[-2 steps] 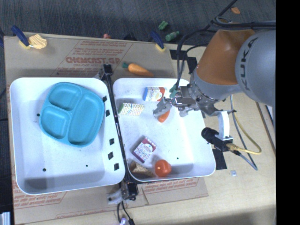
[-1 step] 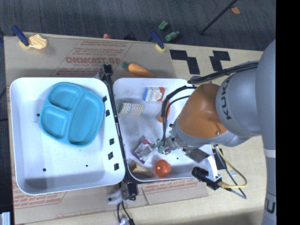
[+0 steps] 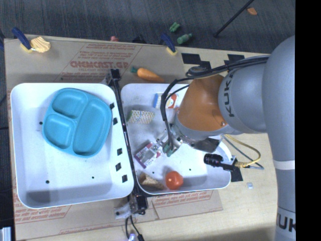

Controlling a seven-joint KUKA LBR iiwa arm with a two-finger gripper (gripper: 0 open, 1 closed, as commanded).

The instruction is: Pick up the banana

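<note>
the gripper [image 3: 168,145] hangs low in the right bin [image 3: 193,164], just beside a small packet [image 3: 147,154], with a red fruit [image 3: 174,179] and a brown piece [image 3: 150,183] near the front wall; if it is apart or together, i cannot tell, because the orange wrist covers it from above. where the banana lies i also cannot tell, and you may suppose it is under the arm, which hides much of this bin. the blue plate [image 3: 77,120] sits alone in the left bin [image 3: 30,154], so the search belongs on the right.
</note>
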